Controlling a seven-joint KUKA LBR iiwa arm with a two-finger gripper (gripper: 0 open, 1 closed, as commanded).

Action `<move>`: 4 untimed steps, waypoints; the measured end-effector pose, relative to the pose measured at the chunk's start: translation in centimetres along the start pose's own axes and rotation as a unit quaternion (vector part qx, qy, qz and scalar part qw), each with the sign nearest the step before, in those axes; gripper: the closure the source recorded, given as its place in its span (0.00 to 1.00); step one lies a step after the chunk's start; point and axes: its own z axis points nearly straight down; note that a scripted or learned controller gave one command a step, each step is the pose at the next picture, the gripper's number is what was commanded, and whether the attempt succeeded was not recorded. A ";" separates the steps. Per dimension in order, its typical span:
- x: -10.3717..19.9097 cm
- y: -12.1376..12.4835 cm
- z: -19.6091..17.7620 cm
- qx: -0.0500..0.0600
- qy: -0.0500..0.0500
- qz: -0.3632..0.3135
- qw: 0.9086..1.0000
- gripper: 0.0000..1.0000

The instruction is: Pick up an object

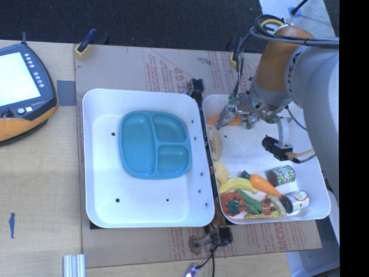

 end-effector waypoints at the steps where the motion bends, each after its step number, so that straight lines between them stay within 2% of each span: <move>1: -0.2 -0.1 -1.0 0.002 0.000 -0.001 1.000 1.00; 2: -0.2 -0.1 -1.0 0.002 0.000 -0.001 1.000 0.00; 3: -0.3 -0.1 -2.0 0.003 0.000 -0.001 1.000 1.00; 4: -0.3 -0.1 -2.0 0.003 -0.001 -0.001 1.000 0.00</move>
